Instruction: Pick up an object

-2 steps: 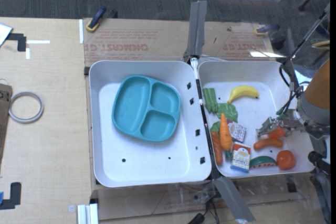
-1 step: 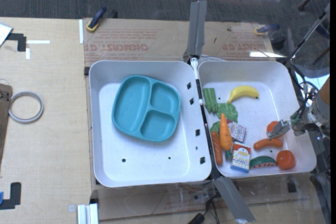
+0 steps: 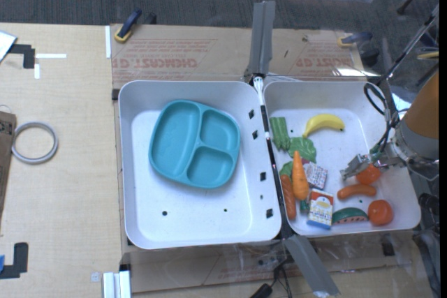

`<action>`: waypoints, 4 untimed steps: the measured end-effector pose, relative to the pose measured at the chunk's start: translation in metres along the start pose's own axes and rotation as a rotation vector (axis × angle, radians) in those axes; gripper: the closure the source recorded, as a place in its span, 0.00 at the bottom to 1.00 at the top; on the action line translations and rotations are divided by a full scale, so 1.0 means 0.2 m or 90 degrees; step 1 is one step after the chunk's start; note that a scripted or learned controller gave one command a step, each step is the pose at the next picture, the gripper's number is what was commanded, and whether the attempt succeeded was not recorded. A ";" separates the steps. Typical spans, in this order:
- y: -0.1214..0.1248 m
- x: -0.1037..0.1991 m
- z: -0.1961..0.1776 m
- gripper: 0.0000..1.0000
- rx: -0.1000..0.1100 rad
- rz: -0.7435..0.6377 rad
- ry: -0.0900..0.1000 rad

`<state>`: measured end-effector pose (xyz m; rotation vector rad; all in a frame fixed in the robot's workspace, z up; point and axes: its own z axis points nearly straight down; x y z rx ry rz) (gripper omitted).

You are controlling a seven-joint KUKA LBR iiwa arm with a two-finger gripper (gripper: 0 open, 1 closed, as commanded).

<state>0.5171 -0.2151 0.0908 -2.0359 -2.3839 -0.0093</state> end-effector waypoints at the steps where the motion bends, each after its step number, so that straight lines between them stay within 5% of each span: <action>1: 0.13 -0.02 0.00 0.00 0.001 -0.020 0.000; 3: 0.07 -0.01 -0.01 0.00 -0.002 0.055 0.001; 4: 0.06 -0.02 -0.06 1.00 -0.002 0.057 -0.004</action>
